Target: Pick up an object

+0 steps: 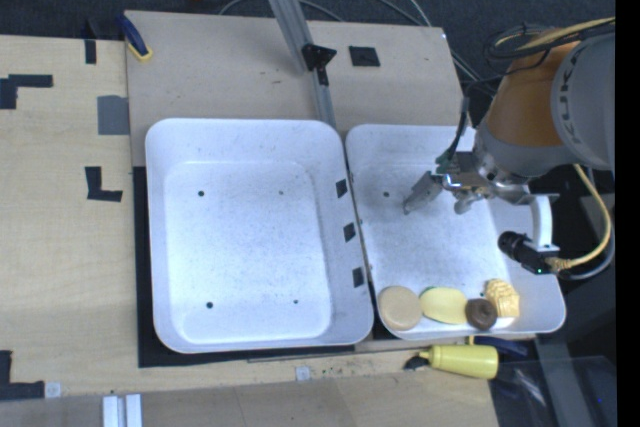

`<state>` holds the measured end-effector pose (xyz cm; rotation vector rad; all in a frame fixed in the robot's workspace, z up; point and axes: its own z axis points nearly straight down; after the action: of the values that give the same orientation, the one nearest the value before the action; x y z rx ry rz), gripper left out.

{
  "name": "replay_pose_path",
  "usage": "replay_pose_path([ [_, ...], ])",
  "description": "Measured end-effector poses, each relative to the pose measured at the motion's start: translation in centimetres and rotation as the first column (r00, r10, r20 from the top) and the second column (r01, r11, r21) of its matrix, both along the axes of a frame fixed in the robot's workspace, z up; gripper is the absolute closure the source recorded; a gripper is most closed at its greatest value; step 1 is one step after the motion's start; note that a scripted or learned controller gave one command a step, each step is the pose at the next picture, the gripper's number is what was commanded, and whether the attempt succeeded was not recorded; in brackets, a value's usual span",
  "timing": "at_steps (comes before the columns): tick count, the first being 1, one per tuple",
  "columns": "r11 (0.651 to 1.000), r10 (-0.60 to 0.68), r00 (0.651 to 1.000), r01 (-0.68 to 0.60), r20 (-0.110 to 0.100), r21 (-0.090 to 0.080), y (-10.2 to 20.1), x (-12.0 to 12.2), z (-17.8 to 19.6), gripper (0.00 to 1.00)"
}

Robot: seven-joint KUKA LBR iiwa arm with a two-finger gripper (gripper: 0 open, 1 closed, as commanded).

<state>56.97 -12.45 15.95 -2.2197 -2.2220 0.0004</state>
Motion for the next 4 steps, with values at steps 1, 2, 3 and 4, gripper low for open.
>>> replay_pose_path([
  [1,1.0,-0.002,1.0,0.002,0.002,-0.001,-3.1,0.0,2.5,0.0],
  [2,1.0,-0.001,1.0,0.001,-0.001,0.0,-3.8,-1.4,1.0,0.0],
  [3,1.0,0.0,1.0,0.0,0.001,0.0,-3.1,-2.9,2.3,0.0],
  [4,1.0,-0.001,1.0,0.001,-0.002,0.0,-2.9,-4.5,0.6,0.0],
])
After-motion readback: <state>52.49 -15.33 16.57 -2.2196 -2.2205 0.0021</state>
